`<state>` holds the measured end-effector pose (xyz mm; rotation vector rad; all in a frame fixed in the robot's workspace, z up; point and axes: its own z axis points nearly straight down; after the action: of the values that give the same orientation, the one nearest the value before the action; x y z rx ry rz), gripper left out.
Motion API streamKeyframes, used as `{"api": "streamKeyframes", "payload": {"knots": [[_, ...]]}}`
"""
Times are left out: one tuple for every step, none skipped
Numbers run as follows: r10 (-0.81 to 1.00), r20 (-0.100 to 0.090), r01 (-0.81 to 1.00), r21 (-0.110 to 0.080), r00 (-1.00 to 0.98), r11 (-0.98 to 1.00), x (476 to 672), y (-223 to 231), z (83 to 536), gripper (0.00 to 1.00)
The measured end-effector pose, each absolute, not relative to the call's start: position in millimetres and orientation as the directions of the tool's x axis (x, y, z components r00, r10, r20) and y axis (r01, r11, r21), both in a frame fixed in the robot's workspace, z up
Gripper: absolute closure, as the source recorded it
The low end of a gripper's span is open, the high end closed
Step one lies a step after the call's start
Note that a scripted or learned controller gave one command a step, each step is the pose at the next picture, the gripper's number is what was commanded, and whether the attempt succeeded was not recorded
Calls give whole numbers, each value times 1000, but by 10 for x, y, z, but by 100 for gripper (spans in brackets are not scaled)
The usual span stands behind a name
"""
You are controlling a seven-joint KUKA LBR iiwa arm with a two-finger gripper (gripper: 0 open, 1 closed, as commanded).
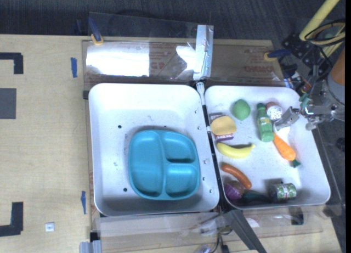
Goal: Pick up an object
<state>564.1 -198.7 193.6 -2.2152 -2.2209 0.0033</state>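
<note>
A: At the right edge of the frame, the gripper (pixel 307 116) hangs over the rim of the right bin (pixel 321 178). Apart or together, I cannot tell.

B: Holding anything?

A: Nothing visible. The nearest thing is the carrot (pixel 284 147), just below it, beside the green bottle (pixel 265 127).

B: How would it handle?

A: Probably light, stiff, smooth plastic, so slippery. Grip across its thick orange middle. The left bin (pixel 109 103) holds 1 blue plate (pixel 163 163).
</note>
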Motion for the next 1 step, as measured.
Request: {"api": "streamKeyframes", "payload": {"knots": [[978,3,978,2,-209,209,5730,-2068,959,0]]}}
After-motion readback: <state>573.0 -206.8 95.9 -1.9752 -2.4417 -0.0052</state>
